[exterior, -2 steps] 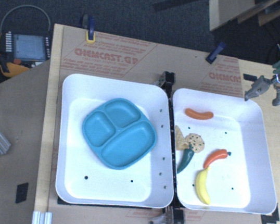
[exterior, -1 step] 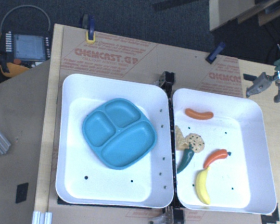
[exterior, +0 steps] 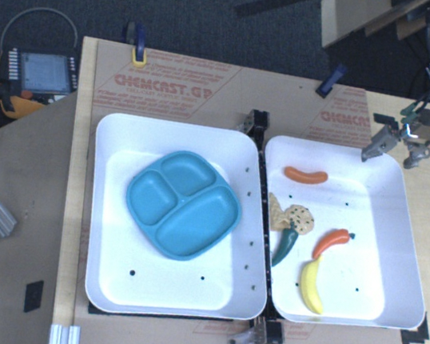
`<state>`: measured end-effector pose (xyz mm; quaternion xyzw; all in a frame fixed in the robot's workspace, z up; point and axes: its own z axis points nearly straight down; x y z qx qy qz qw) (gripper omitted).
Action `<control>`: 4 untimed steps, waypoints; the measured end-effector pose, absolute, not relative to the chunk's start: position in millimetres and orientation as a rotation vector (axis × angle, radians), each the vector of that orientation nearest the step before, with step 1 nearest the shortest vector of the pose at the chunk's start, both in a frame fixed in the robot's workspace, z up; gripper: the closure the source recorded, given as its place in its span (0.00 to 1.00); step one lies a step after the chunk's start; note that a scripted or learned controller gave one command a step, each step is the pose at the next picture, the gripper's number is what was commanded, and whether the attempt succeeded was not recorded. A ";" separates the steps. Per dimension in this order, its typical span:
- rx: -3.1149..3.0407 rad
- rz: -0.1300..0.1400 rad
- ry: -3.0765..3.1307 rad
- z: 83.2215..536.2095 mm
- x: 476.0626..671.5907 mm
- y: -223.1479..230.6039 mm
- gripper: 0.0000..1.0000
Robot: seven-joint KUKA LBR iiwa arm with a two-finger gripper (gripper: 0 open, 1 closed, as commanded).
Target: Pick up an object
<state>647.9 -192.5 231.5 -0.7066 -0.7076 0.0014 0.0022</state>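
Bright, even overhead light. Both white bins point(exterior: 171, 298) near overexposed, mild glare on their floors. Shadows soft and short, hugging the blue plate point(exterior: 184, 203) and the food items. Dark floor around the desk point(exterior: 212, 86) underexposed. Focus fair at centre; slight softness and noise toward the edges.

Two white bins sit on the desk point(exterior: 75, 185): the left bin point(exterior: 102, 271) and the right bin point(exterior: 383, 234). The left one carries one blue divided plate point(exterior: 183, 203). The right one carries one sausage point(exterior: 306, 174), one cookie point(exterior: 298, 218), one green pepper point(exterior: 284, 246), one orange-red pepper point(exterior: 331, 241) and one banana point(exterior: 311, 285).
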 end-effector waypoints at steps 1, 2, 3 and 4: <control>-2.219 0.002 -2.222 189.8 649.8 -187.3 0.00; -2.218 0.005 -2.218 126.3 649.4 -189.5 0.00; -2.222 -0.001 -2.225 141.7 651.4 -189.7 1.00; -2.225 -0.005 -2.227 204.5 647.2 -188.5 1.00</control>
